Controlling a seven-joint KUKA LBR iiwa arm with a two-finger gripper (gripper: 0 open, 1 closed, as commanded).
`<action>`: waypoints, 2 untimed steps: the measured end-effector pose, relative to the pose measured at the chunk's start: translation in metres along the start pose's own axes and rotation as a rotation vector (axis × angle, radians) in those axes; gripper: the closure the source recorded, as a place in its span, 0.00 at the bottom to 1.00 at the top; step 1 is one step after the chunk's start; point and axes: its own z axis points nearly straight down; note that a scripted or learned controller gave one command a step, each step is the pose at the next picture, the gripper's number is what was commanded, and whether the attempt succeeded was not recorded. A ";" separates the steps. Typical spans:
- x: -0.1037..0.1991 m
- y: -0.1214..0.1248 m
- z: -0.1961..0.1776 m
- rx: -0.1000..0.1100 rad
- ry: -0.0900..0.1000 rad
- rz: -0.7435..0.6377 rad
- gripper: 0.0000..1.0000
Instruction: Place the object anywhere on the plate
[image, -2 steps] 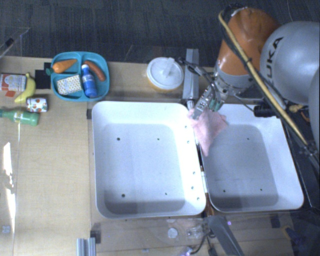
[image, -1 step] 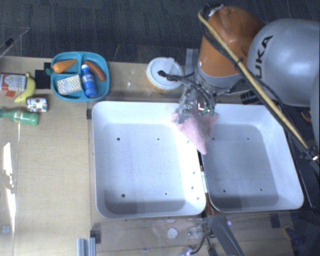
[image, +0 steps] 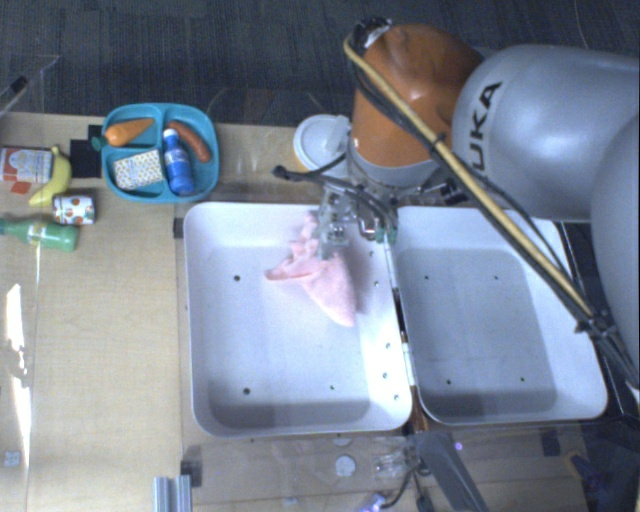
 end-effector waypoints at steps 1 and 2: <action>0.018 0.057 -0.009 -0.001 0.001 -0.002 1.00; 0.038 0.101 -0.004 -0.001 0.002 -0.002 1.00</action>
